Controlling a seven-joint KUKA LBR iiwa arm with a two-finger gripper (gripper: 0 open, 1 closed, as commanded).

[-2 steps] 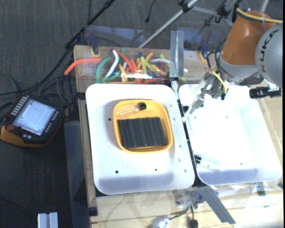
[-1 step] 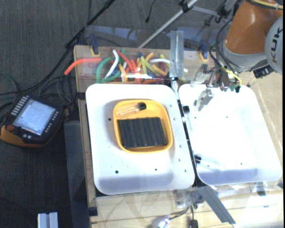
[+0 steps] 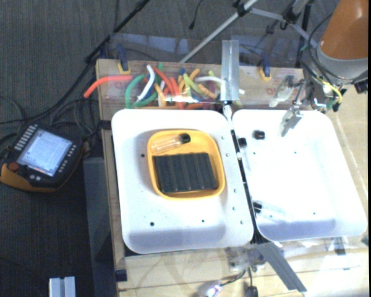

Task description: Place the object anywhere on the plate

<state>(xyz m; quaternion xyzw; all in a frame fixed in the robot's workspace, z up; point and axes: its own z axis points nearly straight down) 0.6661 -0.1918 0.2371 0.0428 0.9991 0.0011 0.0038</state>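
Resting on the yellow rounded-square plate in the left white bin, beside its dark ribbed insert, a small clear vial with black cap looks already delivered. Grey two-finger gripper hangs over the right white bin, holding nothing; its opening is unclear.

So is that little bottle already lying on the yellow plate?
Yes, the small bottle lies at the plate's far edge, just beyond its dark ridged centre.
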